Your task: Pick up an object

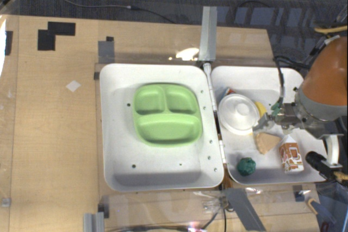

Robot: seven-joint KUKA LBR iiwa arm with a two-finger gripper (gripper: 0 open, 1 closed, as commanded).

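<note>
The right bin [239, 76] holds several objects. A round white bowl [238, 112] sits at its left, with a small red piece [229, 92] at the bowl's far rim and a yellow object [261, 110] partly hidden at its right. A tan wedge [266, 143] lies in the middle, a dark green ball [247, 166] near the front wall, and a white and orange carton [291, 155] to the right. My gripper [272, 119] hangs over the bin between the bowl and the wedge, just above the wedge's top edge. I see nothing held in it.
The left bin [117, 133] holds a green divided plate [166, 114]. A metal post [208, 32] stands behind the seam between the bins. The arm's orange band [326, 76] and grey wrist cover the right bin's right side. Black cables [280, 76] hang by the wrist.
</note>
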